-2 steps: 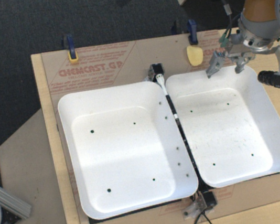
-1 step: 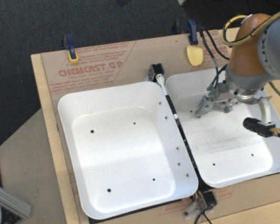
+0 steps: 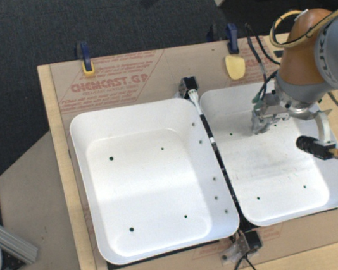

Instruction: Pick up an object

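Where board (image 3: 114, 76) reads "CHEMCAST GP", gripper (image 3: 261, 121) over rt bin (image 3: 283, 205).

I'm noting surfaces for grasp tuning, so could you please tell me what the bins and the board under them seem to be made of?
Bins: probably moulded plastic, smooth white with a slight sheen and rounded corners. Board: looks like brown paper-faced sheet, matte, with red printed lettering.
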{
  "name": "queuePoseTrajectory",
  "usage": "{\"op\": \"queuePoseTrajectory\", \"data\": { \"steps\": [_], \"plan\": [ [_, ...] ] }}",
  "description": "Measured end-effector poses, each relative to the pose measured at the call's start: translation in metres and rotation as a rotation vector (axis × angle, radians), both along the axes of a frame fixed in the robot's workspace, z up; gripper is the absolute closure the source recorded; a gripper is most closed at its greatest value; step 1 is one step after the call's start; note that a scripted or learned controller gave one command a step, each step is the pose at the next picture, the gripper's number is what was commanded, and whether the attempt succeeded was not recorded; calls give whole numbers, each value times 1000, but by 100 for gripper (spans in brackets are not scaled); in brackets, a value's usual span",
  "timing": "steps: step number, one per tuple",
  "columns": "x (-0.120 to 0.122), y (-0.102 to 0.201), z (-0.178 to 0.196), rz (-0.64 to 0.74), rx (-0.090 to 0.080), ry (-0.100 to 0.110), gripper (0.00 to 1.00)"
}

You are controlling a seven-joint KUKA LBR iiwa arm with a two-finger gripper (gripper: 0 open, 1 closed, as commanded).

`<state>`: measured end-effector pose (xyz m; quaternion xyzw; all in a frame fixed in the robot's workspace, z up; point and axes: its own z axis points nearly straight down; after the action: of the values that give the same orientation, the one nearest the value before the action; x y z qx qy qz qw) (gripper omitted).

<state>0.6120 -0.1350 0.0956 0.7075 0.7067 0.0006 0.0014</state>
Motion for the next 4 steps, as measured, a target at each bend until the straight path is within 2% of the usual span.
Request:
{"op": "queuePoseTrajectory", "data": {
  "steps": [1, 2, 3, 4],
  "plan": [
    [38, 27, 166, 6, -2, -17, 100],
    [55, 18, 265, 3, -2, -9, 100],
    [48, 147, 221, 13, 6, 9, 100],
    [55, 73, 257, -2, -1, -3, 100]
  ]
}}
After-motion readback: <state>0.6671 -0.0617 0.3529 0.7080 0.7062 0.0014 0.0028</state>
